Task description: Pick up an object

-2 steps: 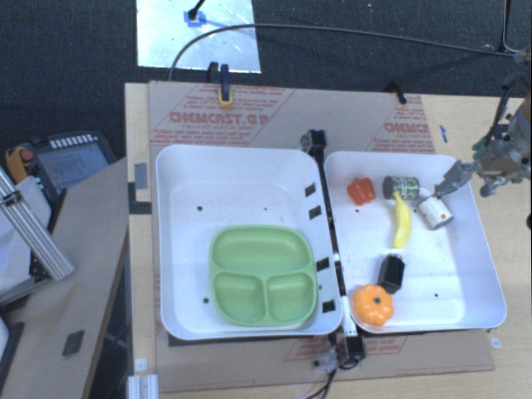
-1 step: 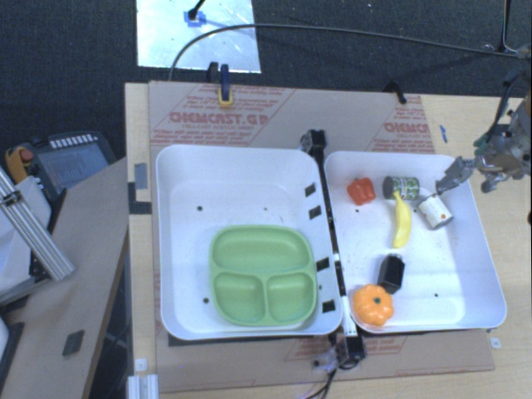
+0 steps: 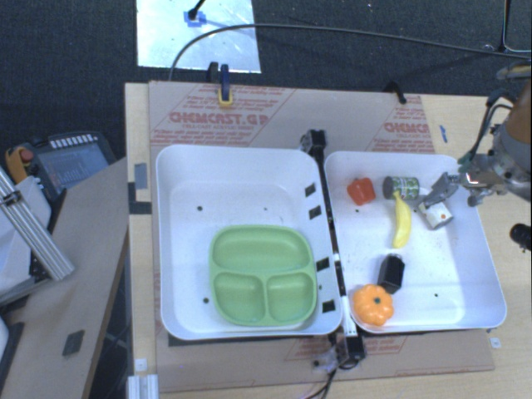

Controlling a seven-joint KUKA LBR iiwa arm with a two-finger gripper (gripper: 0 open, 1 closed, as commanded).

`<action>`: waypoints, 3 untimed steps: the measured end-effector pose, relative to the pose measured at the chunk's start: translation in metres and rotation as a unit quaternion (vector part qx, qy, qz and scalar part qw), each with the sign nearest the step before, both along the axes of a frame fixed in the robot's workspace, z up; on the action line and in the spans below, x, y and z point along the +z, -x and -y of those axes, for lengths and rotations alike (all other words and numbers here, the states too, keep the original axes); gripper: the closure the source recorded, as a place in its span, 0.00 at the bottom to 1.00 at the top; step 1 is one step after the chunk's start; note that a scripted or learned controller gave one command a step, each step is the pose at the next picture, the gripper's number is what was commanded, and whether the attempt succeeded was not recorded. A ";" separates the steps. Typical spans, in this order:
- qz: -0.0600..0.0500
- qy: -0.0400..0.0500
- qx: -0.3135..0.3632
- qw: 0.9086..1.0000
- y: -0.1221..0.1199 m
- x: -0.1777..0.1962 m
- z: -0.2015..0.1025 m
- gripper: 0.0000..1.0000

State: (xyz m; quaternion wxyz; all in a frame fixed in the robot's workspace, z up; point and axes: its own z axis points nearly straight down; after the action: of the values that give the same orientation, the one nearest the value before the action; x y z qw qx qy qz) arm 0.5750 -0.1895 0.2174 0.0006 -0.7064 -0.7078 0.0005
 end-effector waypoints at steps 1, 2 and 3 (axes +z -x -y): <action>-0.001 0.000 0.000 1.000 -0.005 -0.061 -0.002 0.00; 0.006 -0.003 0.002 1.000 -0.017 -0.113 -0.003 0.00; 0.006 0.000 0.002 1.000 -0.016 -0.104 -0.002 1.00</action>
State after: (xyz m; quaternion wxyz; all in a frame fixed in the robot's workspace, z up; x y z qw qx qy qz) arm 0.5909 -0.1875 0.1134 -0.0037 -0.7048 -0.7094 -0.0040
